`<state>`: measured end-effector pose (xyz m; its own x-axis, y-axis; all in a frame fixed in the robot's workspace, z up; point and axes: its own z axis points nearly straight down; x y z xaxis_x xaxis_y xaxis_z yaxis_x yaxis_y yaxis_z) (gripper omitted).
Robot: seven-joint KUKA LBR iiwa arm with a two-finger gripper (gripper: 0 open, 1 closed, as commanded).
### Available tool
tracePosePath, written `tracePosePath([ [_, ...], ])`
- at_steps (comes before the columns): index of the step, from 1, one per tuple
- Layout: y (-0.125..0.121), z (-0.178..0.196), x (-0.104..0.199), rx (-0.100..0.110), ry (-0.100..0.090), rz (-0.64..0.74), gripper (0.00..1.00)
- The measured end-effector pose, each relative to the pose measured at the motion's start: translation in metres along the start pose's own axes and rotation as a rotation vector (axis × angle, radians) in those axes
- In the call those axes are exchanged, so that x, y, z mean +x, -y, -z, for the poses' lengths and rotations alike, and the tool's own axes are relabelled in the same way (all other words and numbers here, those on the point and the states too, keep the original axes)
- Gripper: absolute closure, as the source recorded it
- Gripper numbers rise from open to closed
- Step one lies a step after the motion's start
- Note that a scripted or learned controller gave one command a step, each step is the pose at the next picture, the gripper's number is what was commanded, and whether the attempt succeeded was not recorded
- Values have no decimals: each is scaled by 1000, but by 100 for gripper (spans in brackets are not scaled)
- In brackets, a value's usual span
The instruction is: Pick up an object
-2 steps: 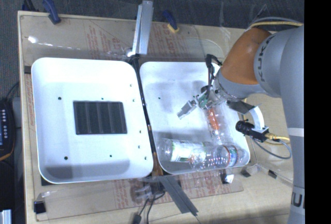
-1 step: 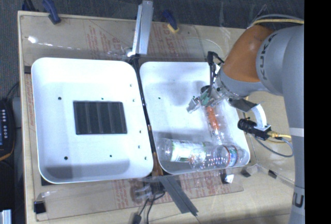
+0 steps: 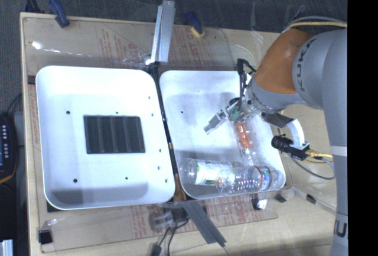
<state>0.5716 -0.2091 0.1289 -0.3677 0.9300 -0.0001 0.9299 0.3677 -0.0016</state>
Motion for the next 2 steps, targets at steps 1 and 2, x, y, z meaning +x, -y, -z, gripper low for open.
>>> tracePosePath([
  [1,21,54,7,-2,1,-7,0],
  [2,-2,35,-2,-1,0,12,0],
])
